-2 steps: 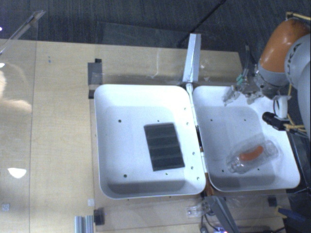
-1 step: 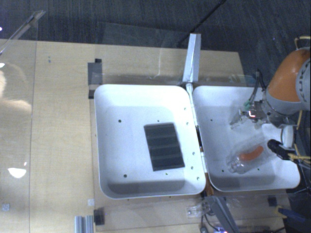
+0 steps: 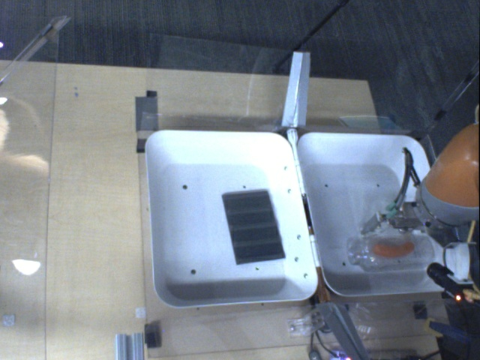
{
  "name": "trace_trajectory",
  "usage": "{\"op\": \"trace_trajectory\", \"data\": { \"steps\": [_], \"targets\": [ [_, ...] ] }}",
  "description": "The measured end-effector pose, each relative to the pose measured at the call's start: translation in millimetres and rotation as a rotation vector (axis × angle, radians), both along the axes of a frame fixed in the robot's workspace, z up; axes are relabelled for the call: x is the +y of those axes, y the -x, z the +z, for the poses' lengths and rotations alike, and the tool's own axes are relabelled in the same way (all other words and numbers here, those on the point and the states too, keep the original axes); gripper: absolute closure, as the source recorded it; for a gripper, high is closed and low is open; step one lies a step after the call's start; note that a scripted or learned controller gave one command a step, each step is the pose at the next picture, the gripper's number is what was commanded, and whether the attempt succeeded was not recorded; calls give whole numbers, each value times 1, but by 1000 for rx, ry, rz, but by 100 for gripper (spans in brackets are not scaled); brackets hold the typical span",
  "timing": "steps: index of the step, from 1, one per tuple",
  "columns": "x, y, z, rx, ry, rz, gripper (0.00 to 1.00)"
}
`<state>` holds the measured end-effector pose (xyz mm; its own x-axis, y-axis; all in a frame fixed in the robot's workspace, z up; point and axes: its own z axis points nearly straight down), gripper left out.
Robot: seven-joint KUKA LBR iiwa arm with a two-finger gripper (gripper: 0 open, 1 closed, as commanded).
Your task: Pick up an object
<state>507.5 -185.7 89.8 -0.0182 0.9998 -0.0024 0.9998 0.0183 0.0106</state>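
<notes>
A dark ribbed rectangular pad lies flat in the middle of the left bin. In the right bin, near its front right corner, lies a clear plastic item with an orange part inside. My gripper hangs low over the right bin, directly at the far edge of that clear item, touching or almost touching it. The grey wrist and orange band rise behind it at the right edge.
A metal post stands at the back where the two bins meet. Black cables run down the arm to the wrist. Small clamps and brackets sit on the wooden bench around the bins.
</notes>
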Motion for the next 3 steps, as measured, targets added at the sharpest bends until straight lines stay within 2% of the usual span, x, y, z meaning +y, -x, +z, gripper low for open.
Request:
{"op": "trace_trajectory", "data": {
  "steps": [1, 2, 3],
  "targets": [
    [44, 14, 1, -9, 4, 120, 0],
    [84, -51, 0, -6, -1, 111, 0],
    [84, -50, 0, -6, -1, 111, 0]
  ]
}}
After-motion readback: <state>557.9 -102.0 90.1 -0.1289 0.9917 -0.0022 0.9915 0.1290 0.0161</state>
